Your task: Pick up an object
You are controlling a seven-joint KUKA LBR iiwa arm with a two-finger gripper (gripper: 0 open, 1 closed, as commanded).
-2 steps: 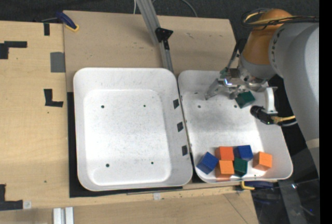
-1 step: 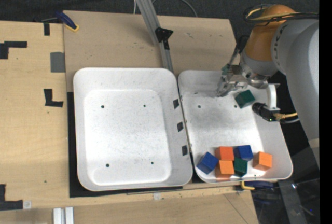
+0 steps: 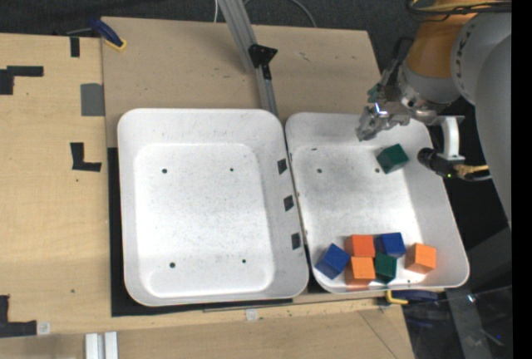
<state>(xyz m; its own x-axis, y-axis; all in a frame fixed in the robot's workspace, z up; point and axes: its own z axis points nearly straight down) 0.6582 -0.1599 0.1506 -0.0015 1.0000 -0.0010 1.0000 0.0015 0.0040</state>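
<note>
Green block [image 3: 391, 157] lies alone in right bin [image 3: 349, 208], just below-right of gripper [image 3: 368, 128]. Nothing seen between fingers; spread cannot be told. Block judged light, rigid, smooth; best taken across opposite flat faces.

Two shallow white plastic bins [image 3: 204, 120], black-speckled. In the right one, a lone dark green cube [image 3: 391, 157] at one o'clock; at six, orange cubes [image 3: 362, 246], blue cubes [image 3: 332, 260], another green.
</note>
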